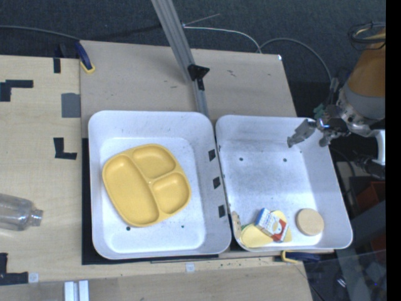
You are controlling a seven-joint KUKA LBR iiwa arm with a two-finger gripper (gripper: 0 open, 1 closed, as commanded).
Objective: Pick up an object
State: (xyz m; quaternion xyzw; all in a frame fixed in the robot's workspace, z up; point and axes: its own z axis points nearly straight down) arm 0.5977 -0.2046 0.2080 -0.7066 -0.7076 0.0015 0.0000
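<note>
A round tan disc [309,222] and a small printed packet [271,224] are lying at the right bin's [276,168] near edge. The gripper [311,132] is hovering over its far right corner, fingers spread, holding nothing.

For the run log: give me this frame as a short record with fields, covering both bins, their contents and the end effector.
left bin: holds a yellow divided plate with three compartments, lying flat
right bin: holds three small things along its near edge
right bin contents: a yellow item, a small red, white and blue packet lying on it, a round tan disc beside them
end effector: above the right bin's far right corner, nothing seen in it
outside the bins: clear plastic bottle lying on the bench at the left
</note>
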